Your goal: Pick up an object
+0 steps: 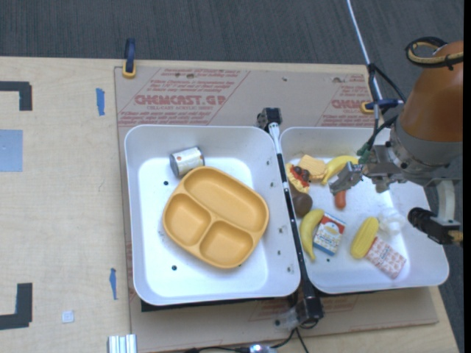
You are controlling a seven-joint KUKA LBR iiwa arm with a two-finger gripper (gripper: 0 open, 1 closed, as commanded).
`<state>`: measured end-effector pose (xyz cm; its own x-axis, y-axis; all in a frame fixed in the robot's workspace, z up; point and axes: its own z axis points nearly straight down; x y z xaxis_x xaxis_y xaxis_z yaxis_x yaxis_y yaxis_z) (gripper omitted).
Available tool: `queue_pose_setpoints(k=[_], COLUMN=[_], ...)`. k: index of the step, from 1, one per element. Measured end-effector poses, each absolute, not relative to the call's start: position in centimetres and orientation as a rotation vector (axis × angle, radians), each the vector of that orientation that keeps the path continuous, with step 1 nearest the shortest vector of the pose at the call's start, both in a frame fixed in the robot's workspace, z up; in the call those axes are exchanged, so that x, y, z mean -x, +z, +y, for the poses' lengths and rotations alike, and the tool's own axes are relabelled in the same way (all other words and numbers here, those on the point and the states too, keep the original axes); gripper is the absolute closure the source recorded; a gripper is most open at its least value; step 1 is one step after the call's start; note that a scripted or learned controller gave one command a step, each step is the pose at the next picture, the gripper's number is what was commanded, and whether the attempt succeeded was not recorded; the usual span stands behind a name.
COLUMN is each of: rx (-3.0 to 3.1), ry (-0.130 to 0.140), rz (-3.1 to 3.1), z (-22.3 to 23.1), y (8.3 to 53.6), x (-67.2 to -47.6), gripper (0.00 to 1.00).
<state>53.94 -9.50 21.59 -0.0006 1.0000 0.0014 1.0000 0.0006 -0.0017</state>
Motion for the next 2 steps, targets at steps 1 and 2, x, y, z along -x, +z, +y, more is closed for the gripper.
queue_pose_setpoints(k=[1, 2], rx=[2.221, 2.241], ry=[0.001, 0.002], rz=[-2.220, -2.226], z=[-11.1, -10.4], y=[10.7, 8.9], x=[-57.0, -58.3], gripper=[0.00, 0.00])
